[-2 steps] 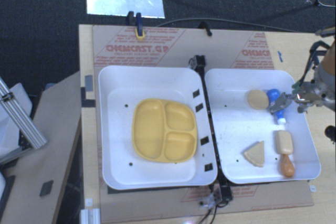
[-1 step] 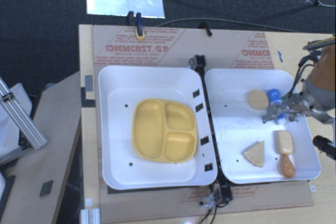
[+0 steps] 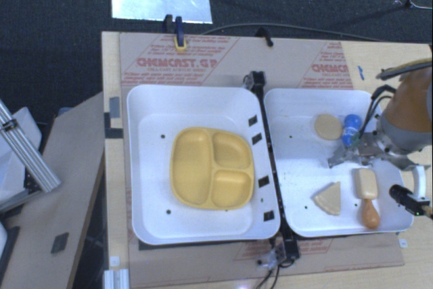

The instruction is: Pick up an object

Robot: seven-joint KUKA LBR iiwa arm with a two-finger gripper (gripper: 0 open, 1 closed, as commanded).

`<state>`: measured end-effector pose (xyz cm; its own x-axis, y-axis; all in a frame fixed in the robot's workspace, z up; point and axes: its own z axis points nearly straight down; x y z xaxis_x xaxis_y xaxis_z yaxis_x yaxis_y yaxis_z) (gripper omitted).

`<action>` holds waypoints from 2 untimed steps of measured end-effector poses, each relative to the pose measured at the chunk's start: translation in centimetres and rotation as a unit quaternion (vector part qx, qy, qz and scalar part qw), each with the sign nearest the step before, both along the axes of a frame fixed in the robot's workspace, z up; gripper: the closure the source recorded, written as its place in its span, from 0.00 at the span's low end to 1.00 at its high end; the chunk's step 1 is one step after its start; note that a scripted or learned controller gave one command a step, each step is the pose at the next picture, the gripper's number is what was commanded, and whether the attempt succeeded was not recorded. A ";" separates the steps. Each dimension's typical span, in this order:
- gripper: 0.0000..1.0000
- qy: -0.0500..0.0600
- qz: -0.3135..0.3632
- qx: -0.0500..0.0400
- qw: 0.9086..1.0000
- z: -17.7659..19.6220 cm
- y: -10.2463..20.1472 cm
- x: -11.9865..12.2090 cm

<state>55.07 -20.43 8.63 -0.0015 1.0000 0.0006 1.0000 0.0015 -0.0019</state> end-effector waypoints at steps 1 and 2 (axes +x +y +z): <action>1.00 -0.003 0.000 -0.001 1.000 1.4 -0.1 0.2; 1.00 -0.004 0.001 -0.001 1.000 5.8 0.3 0.1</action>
